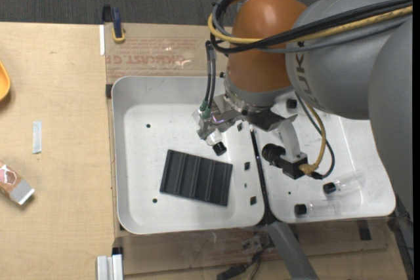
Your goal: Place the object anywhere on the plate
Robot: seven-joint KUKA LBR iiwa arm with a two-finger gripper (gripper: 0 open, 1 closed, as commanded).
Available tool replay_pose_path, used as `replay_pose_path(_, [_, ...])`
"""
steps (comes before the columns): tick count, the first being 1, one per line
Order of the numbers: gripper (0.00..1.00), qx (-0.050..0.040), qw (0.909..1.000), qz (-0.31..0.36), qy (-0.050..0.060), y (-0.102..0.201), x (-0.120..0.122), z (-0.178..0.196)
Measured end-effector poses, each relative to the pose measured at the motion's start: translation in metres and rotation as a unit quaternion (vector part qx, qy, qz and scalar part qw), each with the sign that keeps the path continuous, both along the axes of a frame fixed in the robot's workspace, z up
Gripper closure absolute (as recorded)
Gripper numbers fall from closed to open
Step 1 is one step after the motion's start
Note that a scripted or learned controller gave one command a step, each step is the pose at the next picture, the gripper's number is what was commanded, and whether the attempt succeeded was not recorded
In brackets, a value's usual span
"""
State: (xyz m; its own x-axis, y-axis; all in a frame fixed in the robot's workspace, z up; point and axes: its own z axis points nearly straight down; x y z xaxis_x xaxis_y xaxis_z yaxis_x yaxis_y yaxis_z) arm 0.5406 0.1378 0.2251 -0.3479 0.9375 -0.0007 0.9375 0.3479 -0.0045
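A dark ribbed rectangular plate (pixel 196 178) lies flat in the left bin (pixel 131 141), towards its front. The arm's orange band (pixel 262 42) and grey wrist hang over the divider between the bins. My gripper (pixel 215 136) points down just past the plate's far right corner, above the bin floor, and the wrist hides most of it. I see nothing held in it. Two small clear pieces with black ends (pixel 341 185) (pixel 308 208) lie at the front of the right bin (pixel 367 206).
Black and yellow cables (pixel 308 167) loop from the wrist over the right bin. On the wooden bench to the left lie a small silver strip (pixel 37 138), a wrapped block (pixel 14 183) and an orange item (pixel 3 83) at the edge. A blue clamp (pixel 115 24) stands behind the left bin.
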Motion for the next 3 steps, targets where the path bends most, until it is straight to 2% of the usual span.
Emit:
replay_pose_path(1, [1.0, 0.0004, 0.9994, 0.035, 0.0, -0.025, -0.022, 0.015])
replay_pose_path(2, [1.0, 0.0002, 0.9982, 0.059, 0.0, 0.03, -0.063, 0.02])
replay_pose_path(3, [1.0, -0.0014, 0.9886, -0.15, 0.0, 0.068, -0.06, 0.011])
